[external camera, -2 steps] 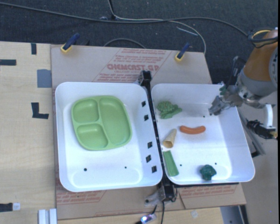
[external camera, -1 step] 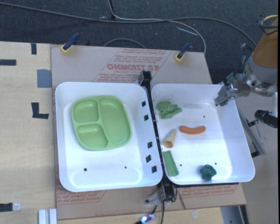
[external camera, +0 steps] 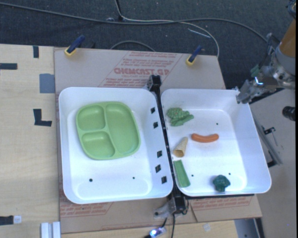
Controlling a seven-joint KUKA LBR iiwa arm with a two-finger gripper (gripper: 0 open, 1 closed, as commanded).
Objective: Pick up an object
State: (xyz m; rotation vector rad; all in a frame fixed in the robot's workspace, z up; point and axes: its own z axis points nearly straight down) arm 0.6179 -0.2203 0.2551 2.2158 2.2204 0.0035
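The right bin (external camera: 248, 133) holds a leafy green lettuce piece (external camera: 179, 116), an orange sausage (external camera: 204, 138), a beige cone (external camera: 181, 147), a green stick (external camera: 182, 173) and a dark green broccoli (external camera: 221, 183). My gripper (external camera: 248, 92) hangs at the right bin's upper right corner, just outside its rim, well away from every object. Nothing shows between its fingers.
The left bin (external camera: 69, 172) bears a light green divided plate (external camera: 108, 130). A black divider with clips (external camera: 160, 133) runs between the bins. Both bins rest on cardboard (external camera: 139, 68) held by two yellow-blue clamps. Cables cross the dark floor behind.
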